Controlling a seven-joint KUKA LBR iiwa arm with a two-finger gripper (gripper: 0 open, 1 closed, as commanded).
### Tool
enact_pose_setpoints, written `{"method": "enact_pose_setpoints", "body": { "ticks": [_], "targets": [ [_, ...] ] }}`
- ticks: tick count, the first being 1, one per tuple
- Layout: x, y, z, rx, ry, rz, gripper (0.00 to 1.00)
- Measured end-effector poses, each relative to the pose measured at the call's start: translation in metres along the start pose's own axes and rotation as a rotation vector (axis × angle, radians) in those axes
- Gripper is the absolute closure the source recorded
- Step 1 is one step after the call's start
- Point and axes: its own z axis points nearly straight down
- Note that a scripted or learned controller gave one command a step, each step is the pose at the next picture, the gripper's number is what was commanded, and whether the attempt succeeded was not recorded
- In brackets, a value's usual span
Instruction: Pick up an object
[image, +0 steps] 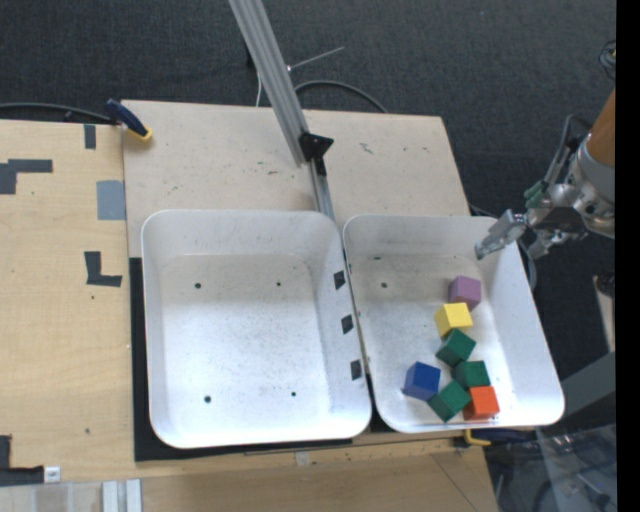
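Several small blocks lie in the right bin (400, 240), toward its near right side: a purple block (464, 291), a yellow block (453, 318), a blue block (421, 380), an orange block (483, 401) and three green blocks (457, 347), (472, 374), (449, 401). My gripper (515, 243) hangs over the right bin's far right rim, above and right of the purple block. Its fingers stand apart with nothing between them. One grey finger (495, 240) points down toward the bin's inside.
The left bin (240, 330) sits beside the right one, sharing a middle rim. A slanted metal rail (285, 90) runs from the top down to the bins' far edge. A blue and yellow clamp (130, 120) lies on the wooden bench at far left.
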Motion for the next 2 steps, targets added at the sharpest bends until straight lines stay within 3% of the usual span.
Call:
{"method": "enact_pose_setpoints", "body": {
  "ticks": [1, 2],
  "targets": [
    [0.000, 0.000, 0.000, 0.000, 0.000, 0.000, 0.00],
    [-0.004, -0.007, 0.047, 0.005, 0.000, 0.002, 0.00]
  ]
}}
